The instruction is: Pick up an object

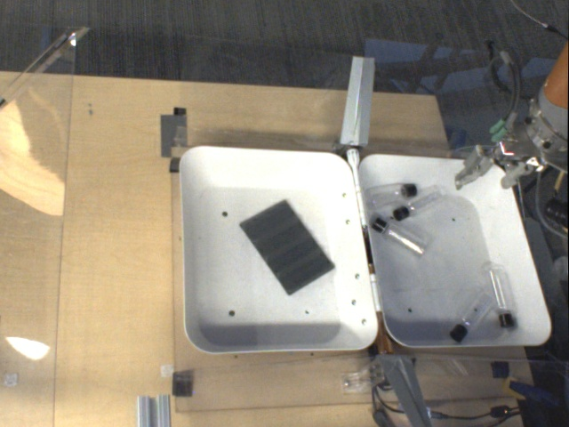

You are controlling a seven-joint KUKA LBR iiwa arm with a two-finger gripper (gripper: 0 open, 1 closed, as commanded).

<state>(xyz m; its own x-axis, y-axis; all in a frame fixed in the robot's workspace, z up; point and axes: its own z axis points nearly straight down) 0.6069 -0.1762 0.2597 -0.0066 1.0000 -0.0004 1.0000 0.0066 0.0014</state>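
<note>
A dark grey flat rectangular pad [287, 245] lies at a slant in the middle of the left bin [200, 238]. Several clear tubes with black caps lie in the right bin [444, 265]: one tube [407, 190] near the far left corner, another tube [397, 232] just below it, and a pair of tubes [496, 294] at the near right. My gripper [485, 174] hangs over the far right edge of the right bin, open, with nothing between its fingers. It is well apart from the tubes.
A grey metal post [358, 100] stands behind the gap between the bins. Small black brackets [175, 132] sit on the wooden bench at the left bin's corners. Cables [511, 78] hang by the arm on the right.
</note>
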